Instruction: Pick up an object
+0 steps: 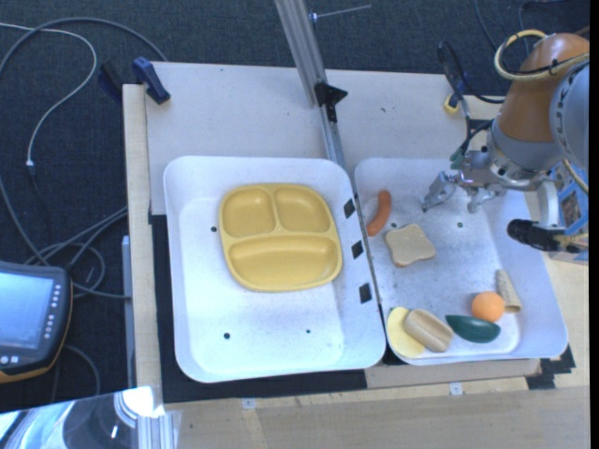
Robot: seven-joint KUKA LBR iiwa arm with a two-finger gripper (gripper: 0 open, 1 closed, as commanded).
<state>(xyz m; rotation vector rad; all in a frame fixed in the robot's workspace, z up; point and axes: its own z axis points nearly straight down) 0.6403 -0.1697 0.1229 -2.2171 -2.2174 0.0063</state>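
From the overhead camera we see two shallow white plastic bins side by side on the tabletop (234,110). The left bin (197,279) holds a yellow three-compartment plastic tray (279,236). The right bin (468,251) holds the candidate objects: an orange-red toy sausage (378,212) near its upper left wall, a tan slice of toy bread (410,245) just below it, and along the lower edge a pale yellow plate-like piece (397,330) with a tan bun-shaped piece (429,329) on it, a dark green pepper-like piece (474,328), a small orange ball (487,306) and a beige stick-shaped piece (508,291).

We judge the main risk to be a miss: the hand (456,193) sits over bare bin floor, near the bread and sausage but touching neither, so closing here would probably catch nothing. The bread also lies flat, and the fingers could slide over it.

The grey arm with its orange band (547,64) reaches in from the right, bent downward over the upper part of the right bin, with the hand at its end pointing down and leftward. Its fingers look spread and hold nothing.
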